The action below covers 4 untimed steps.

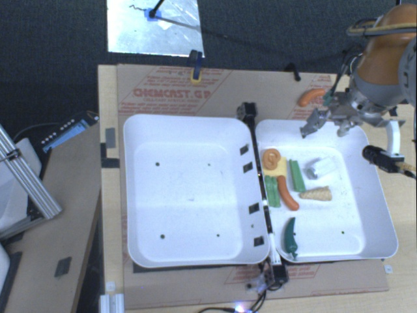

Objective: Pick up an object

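Your claw is hovering over the far edge of the right shallow white bin, its two fingers standing apart and gripping nothing. Below it, the small toys are lying in that bin's left half: an orange-and-yellow round piece, a green stick, an orange sausage, a tan cone, a clear plastic lump and a dark green pepper.

Bench — cardboard sheet, two white bins side by side.
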Tool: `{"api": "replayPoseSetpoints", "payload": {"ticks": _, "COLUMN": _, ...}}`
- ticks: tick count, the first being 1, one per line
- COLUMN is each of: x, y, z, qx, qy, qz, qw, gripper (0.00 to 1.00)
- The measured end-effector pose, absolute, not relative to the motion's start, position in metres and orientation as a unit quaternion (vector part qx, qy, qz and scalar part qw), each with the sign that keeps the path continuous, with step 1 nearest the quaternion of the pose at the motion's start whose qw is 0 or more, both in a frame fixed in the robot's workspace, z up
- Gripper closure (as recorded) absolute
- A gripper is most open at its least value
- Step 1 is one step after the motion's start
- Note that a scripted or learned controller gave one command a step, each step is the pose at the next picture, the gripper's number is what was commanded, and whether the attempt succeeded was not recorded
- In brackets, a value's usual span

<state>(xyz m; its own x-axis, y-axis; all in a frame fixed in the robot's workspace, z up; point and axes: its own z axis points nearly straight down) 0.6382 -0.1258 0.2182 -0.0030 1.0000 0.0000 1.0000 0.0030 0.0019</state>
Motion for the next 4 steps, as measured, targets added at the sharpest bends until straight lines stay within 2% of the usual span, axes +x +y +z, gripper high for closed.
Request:
{"api": "replayPoseSetpoints", "payload": {"ticks": 1, "x": 0.642, "y": -0.132, "z": 0.096, "qx": 0.707, "qy": 0.708, "qz": -0.0015, "qw": -0.002, "gripper": 0.0}}
{"api": "replayPoseSetpoints", "payload": {"ticks": 2, "x": 0.558, "y": -0.135, "z": 0.083, "qx": 0.708, "qy": 0.707, "qz": -0.002, "qw": -0.003, "gripper": 0.0}}
{"api": "replayPoseSetpoints", "payload": {"ticks": 3, "x": 0.622, "y": -0.096, "z": 0.086, "qx": 0.704, "qy": 0.71, "qz": 0.0026, "qw": 0.003, "gripper": 0.0}}
{"api": "replayPoseSetpoints", "payload": {"ticks": 4, "x": 0.62, "y": -0.099, "z": 0.096, "qx": 0.705, "qy": 0.709, "qz": 0.0017, "qw": 0.002, "gripper": 1.0}}
